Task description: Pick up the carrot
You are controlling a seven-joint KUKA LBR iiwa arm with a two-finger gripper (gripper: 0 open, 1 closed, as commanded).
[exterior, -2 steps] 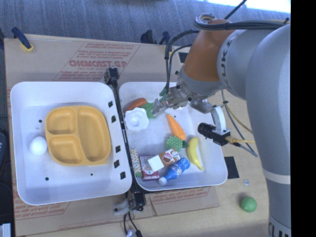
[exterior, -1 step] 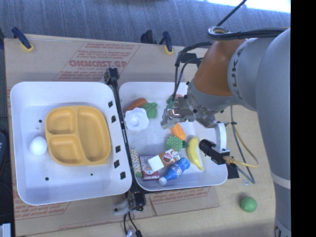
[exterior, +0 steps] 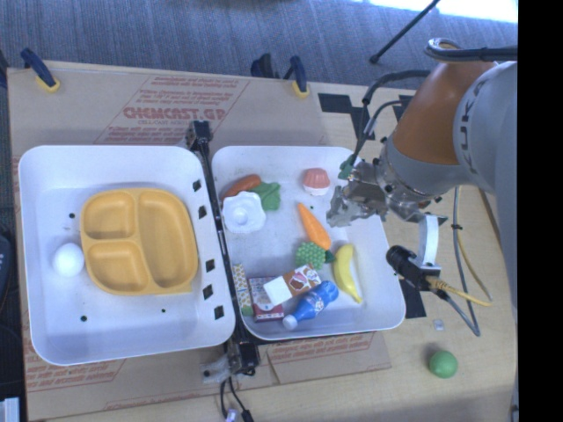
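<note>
Carrot first: the slim orange plastic carrot [exterior: 313, 224] is lying loose near the middle of the right white bin [exterior: 374, 316], beside the yellow toy banana [exterior: 347, 272]. Your grey two-finger gripper [exterior: 341, 211] is hovering just toward the bin's right edge; whether it is clenched, you cannot tell. Nothing is being lifted, so the whole grasp is waiting.

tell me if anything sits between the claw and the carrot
Nothing visible does. The claw hovers just right of the carrot, with bare bin floor between them. The banana and a green studded piece lie close below the carrot's lower end, off that path.
</note>
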